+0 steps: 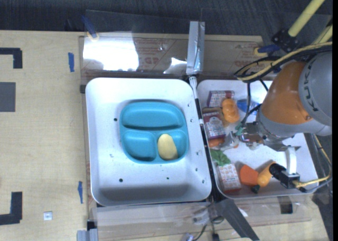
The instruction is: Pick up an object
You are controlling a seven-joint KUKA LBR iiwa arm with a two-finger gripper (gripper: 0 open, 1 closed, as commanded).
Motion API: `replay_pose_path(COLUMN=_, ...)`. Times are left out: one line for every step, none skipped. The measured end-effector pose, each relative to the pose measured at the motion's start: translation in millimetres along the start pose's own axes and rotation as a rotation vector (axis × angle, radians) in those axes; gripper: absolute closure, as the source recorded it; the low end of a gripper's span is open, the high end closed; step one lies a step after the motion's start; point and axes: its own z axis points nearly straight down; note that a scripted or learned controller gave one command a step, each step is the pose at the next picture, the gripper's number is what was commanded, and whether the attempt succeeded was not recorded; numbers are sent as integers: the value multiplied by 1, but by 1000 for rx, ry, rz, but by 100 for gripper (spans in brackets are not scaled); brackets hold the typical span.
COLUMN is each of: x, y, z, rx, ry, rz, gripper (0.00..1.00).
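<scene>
Because the right bin (311,179) is so crowded, the likeliest failure from here is a grab that catches two things at once or slips off a soft packet. The claw (236,135) hangs low over the left part of that bin, amid the clutter; whether it is apart or together I cannot tell, and nothing can be seen held in it.

Candidates to pick lie close by: a small red-and-white packet (214,127) just beside the claw, a green leafy thing (220,156) below it, another packet (228,176) nearer the front, and an orange carrot-like toy (249,174) next to that. An orange toy (229,110) and a dark-labelled packet (219,98) sit toward the back. They lie so near one another that a descent could push one aside or pin it against the bin's wall.

The arm (288,102) and its cables (259,68) cover the bin's middle, hiding what lies under them.

The left bin (100,145) holds a blue divided tray (142,116) with a yellow lemon (167,146) in its lower right compartment, well apart from the claw. The worktop (37,145) lies beyond.
</scene>
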Motion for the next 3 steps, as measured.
replay_pose_path(x=0, y=2, z=-11, rx=-7, ry=-1, rz=2, gripper=100)
replay_pose_path(x=0, y=2, z=-11, rx=-5, ry=-1, rz=2, gripper=0)
replay_pose_path(x=-8, y=50, z=1, rx=4, ry=0, rz=143, gripper=0)
